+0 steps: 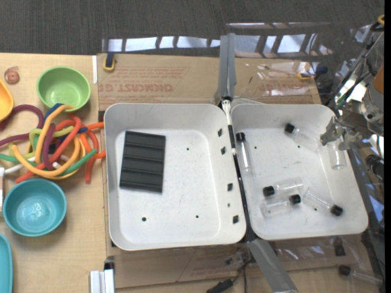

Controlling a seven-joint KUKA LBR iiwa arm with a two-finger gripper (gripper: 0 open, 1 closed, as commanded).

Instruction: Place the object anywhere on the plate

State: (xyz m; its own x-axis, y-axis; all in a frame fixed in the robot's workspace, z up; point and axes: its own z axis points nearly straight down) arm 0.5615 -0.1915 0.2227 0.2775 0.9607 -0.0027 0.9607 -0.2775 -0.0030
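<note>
The plate is a black ridged rectangle lying in the left part of the left bin. Several clear vials with black caps lie in the right bin: one along its left wall, one near the back, and a cluster at the front. My gripper hangs over the right bin's right side, far from the plate. A clear vial stands upright directly beneath it, touching or nearly touching it. I cannot make out whether that vial is gripped.
Left of the bins, the wooden bench holds a green bowl, a blue bowl and a tangle of coloured cords. A metal divider runs between the bins at the back, over cardboard.
</note>
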